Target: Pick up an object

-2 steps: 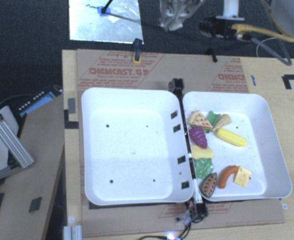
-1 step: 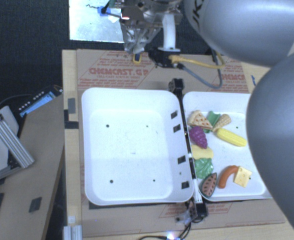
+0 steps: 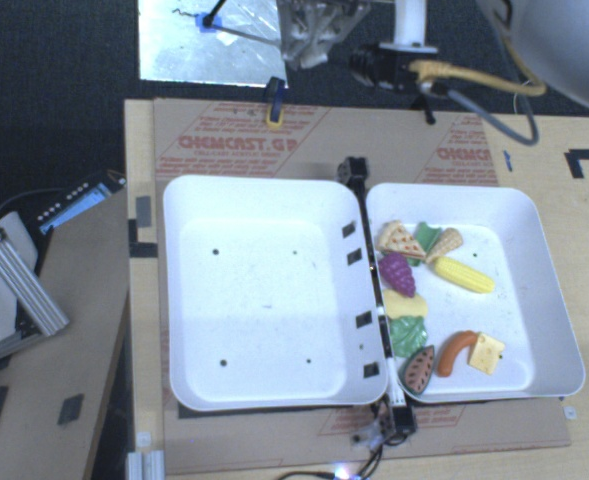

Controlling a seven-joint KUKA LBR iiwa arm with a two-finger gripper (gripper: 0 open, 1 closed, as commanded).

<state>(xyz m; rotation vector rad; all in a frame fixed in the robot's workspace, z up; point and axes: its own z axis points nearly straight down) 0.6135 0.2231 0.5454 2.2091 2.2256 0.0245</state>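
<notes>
All the toy food sits in the shallow white plastic right bin [image 3: 534,268], bunched toward the black-clipped divider [image 3: 366,268]. There's a smooth yellow plastic corn cob [image 3: 463,275], a bumpy purple grape bunch [image 3: 397,274] just left of it, a tan pizza-like wedge [image 3: 399,239] above the grapes, and a glossy orange sausage [image 3: 453,351] touching a pale yellow cheese cube [image 3: 487,353] below the corn. The matching left bin [image 3: 259,298] lies beside the divider, on a cardboard-covered surface [image 3: 234,138]. The gripper [image 3: 309,28] hangs way up past the bins; can't tell how the jaws stand.
</notes>
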